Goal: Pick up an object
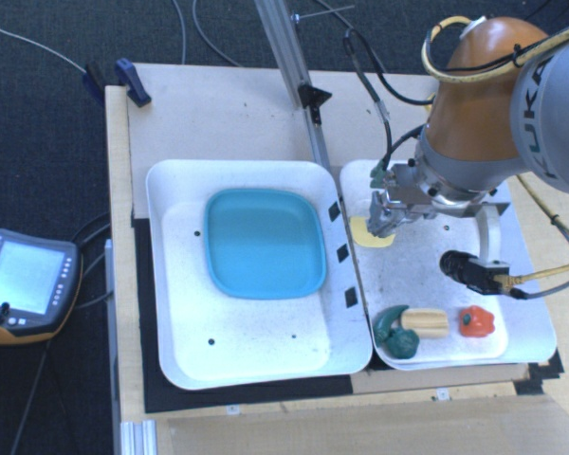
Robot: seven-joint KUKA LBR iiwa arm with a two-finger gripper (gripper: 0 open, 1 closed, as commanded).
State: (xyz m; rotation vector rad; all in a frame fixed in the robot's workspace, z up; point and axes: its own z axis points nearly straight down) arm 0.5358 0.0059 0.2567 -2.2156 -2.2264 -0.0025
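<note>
Grey arm with orange band (484, 74) comes in from 3 o'clock, hanging over the upper half of the right bin (541, 325). Pincer (384, 218) sits low at the bin's 10 o'clock area, right above a pale yellow flat piece (372, 236) that lies against the bin's left wall. The yellow piece pokes out below the pincer; whether the pincer touches or grips it can't be told, and its opening can't be told either, since the wrist body hides it.

Other pickable things are in the right bin along its 6 o'clock edge: green vegetable-shaped toy (396, 332) at the bin's 7 o'clock corner, tan block (425, 322) touching it on the right, red tomato-like toy (476, 321) just beside that, slightly apart. A black cylinder part (469, 270) on a cable hangs over the bin's 3 o'clock side.

Left bin (171, 245) holds a blue square plate (264, 243), about center, slightly toward 12 o'clock.

Tabletop (218, 112) is light wood. A handheld controller with screen (24, 282) lies off the tabletop at 9 o'clock. Blue clamp (133, 81) at the tabletop's 11 o'clock corner.
</note>
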